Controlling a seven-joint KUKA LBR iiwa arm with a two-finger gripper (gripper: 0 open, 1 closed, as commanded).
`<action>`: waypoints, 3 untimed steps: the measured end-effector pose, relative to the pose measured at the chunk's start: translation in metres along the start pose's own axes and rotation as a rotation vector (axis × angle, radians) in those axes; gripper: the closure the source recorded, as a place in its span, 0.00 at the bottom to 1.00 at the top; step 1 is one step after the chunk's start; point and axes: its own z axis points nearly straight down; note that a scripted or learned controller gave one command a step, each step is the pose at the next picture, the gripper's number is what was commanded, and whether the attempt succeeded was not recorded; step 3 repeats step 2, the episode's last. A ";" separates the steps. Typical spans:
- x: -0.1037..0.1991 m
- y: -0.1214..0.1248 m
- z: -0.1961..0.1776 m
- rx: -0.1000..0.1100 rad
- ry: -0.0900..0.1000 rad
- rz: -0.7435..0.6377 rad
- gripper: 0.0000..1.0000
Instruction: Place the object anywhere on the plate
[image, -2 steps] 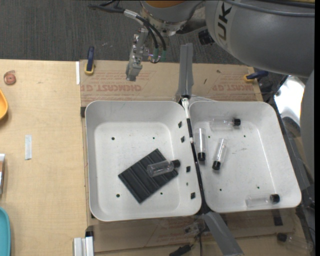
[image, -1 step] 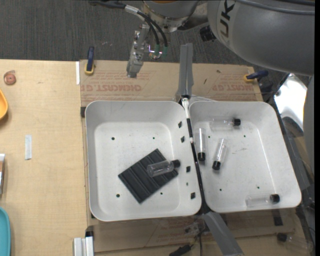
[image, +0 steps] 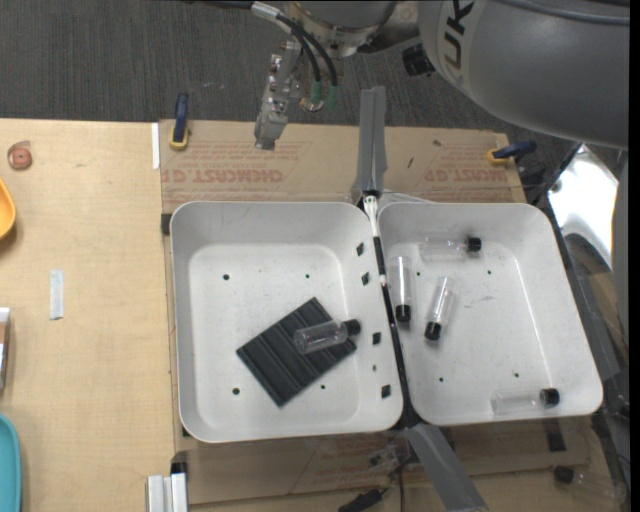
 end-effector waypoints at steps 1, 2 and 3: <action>-0.001 0.000 -0.009 -0.001 -0.004 0.000 1.00; -0.003 0.000 -0.018 -0.001 -0.008 -0.001 1.00; -0.003 0.000 -0.018 -0.001 -0.008 -0.001 1.00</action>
